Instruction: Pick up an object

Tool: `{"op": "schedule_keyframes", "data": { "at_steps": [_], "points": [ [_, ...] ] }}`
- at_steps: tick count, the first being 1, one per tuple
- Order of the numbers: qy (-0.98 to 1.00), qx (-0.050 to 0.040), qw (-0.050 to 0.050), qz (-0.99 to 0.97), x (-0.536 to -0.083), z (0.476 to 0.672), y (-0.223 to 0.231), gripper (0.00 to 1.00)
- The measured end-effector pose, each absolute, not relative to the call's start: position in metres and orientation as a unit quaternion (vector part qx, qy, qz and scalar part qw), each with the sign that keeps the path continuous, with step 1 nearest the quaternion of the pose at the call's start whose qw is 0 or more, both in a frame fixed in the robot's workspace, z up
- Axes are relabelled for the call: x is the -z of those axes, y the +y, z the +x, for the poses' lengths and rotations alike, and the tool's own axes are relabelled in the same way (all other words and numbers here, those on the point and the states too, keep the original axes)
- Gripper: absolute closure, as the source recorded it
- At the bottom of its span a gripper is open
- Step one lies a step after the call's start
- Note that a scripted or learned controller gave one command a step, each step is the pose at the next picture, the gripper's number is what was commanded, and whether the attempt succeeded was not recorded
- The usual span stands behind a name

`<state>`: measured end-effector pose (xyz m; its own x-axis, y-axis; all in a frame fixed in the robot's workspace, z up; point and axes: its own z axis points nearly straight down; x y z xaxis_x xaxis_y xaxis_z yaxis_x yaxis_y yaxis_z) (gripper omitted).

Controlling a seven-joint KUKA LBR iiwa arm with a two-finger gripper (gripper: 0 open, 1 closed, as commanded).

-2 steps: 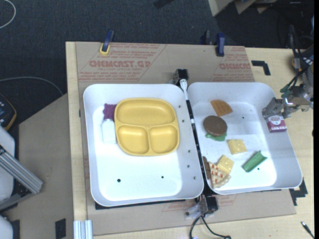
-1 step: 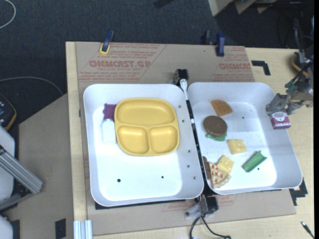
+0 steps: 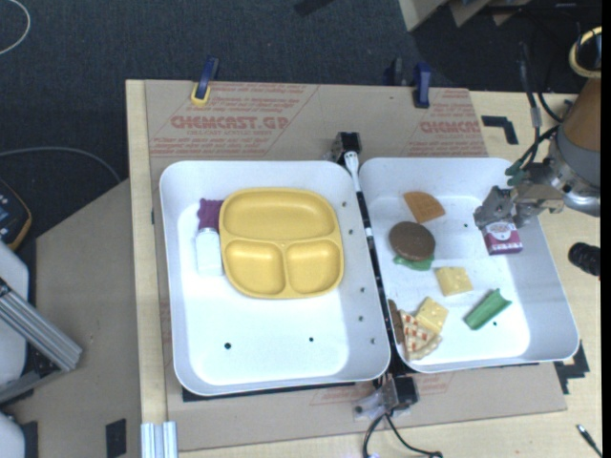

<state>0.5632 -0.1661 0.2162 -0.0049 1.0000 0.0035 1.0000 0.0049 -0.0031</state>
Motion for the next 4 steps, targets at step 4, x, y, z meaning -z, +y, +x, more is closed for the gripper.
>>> {"op": "schedule_keyframes", "data": {
  "at_steps": [4],
  "points": [
    [-0.709, -0.0008, 0.002, -0.705, -0.216, 0.527, 0.054, 1.00]
  ]
}}
